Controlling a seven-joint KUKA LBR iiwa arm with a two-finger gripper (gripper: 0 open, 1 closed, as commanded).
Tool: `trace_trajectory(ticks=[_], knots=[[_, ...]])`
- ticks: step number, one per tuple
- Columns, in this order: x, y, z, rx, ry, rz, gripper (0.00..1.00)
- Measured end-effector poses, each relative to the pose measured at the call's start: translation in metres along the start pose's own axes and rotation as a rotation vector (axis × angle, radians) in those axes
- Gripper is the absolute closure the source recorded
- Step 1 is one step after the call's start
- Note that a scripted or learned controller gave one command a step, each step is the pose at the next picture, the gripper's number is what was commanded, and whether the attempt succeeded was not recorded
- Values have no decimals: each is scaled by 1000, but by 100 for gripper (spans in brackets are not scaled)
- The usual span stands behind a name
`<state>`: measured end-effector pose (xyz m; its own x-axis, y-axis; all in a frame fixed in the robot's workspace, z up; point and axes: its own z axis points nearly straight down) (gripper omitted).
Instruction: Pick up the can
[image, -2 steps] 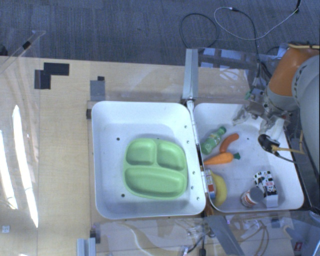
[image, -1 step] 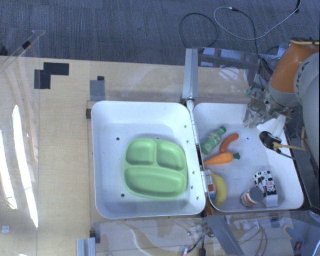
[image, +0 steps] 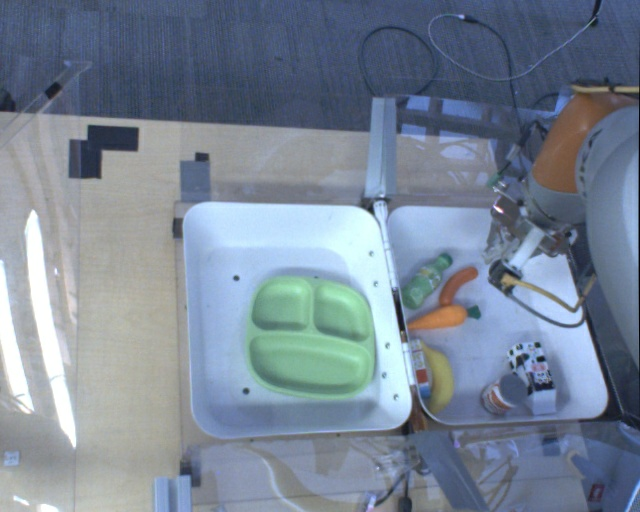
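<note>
While the left bin (image: 205, 330) carries a green divided plate (image: 310, 335) on the table (image: 110, 350), all the small things lie in the right bin (image: 560, 340). Going from its left wall, a green bottle (image: 427, 279) lies tilted near the divider, with two carrots just beside it: one short carrot (image: 458, 285) and one longer carrot (image: 440, 318) under it. A banana (image: 438, 378) rests lower, against the same wall. The can (image: 500, 395) lies on its side in the front right corner, touching or almost touching a black and white carton (image: 533, 373). The hand (image: 515, 255) hangs over the back part of this bin, well apart from the can; it is not possible to tell if it is apart or together, and nothing is seen in it.

The risk, by judgement, is the close neighbour: the hand may catch the carton together with the can, or push the can so it rolls toward the bin wall. A round can on its side can also slip out.
</note>
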<state>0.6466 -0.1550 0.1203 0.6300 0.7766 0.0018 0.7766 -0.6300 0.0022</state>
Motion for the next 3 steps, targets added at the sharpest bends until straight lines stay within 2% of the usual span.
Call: trace_trajectory(ticks=[1,2,3], knots=[[18,7,17,-3,1,-117,100],[20,8,5,-8,3,-123,100],[15,19,34,-2,1,12,100]])
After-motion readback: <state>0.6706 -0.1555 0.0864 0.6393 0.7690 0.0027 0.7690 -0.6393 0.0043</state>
